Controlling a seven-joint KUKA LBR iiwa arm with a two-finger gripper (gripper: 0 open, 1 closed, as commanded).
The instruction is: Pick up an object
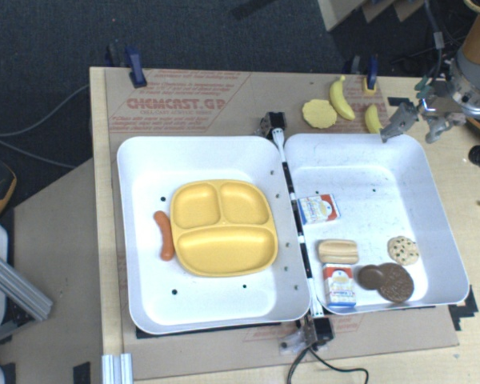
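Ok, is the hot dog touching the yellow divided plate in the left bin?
Apart. The camera view shows a thin strip of white bin floor between the hot dog and the left rim of the yellow plate.

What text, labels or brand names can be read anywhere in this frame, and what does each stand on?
"CHEMCAST GP", red print on the brown board behind the left bin; the finer red lines around it are too blurred to read.
Milk carton in the right bin: label too small to read.
Second carton at the front: label unreadable.
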